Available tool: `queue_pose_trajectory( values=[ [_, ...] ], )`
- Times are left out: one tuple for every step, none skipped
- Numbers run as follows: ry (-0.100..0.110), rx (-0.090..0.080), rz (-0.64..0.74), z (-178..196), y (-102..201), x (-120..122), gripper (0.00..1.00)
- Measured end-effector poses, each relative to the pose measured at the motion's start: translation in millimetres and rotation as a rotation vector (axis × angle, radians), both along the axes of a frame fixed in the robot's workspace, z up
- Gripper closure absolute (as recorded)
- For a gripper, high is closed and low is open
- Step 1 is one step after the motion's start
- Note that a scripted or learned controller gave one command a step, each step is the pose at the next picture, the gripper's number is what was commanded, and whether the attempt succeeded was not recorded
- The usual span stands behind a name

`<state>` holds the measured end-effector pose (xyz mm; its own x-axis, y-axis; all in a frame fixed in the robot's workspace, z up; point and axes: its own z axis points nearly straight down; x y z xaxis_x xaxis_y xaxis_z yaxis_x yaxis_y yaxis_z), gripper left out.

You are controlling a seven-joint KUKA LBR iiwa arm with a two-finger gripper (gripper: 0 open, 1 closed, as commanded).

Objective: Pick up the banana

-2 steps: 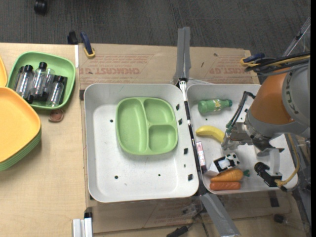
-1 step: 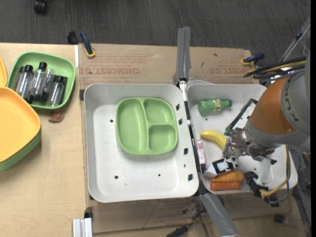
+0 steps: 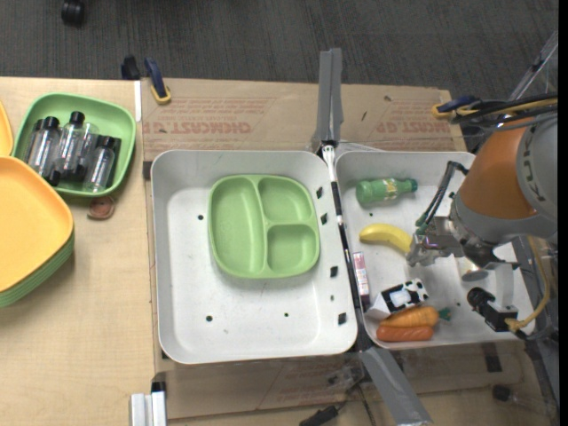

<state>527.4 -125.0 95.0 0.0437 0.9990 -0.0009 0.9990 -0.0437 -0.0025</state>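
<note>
Bottles: several dark-capped ones lay in a small green dish at the far left of the bench.
Plates: a yellow stack sat at the left edge, just below the dish.
Left bin: it held a green divided tray, three compartments, lying flat.
Right bin: a green bottle lay on its side near the far wall; a carrot lay at the near wall, with a small black-and-white item just above it.
Banana: it lay on the right bin's floor, between the bottle and the carrot, curved, its right end beside the gripper.
Gripper: it was low in the right bin at the banana's right end; finger state could not be told, nor could contact with the banana.
Arm: the orange band sat above the bin's right side.
</note>
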Motion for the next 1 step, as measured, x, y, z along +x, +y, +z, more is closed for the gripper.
queue_pose_trajectory(
  values=[
    [0.002,0.001,-0.121,-4.4,21.7,-19.6,1.0]
  ],
)
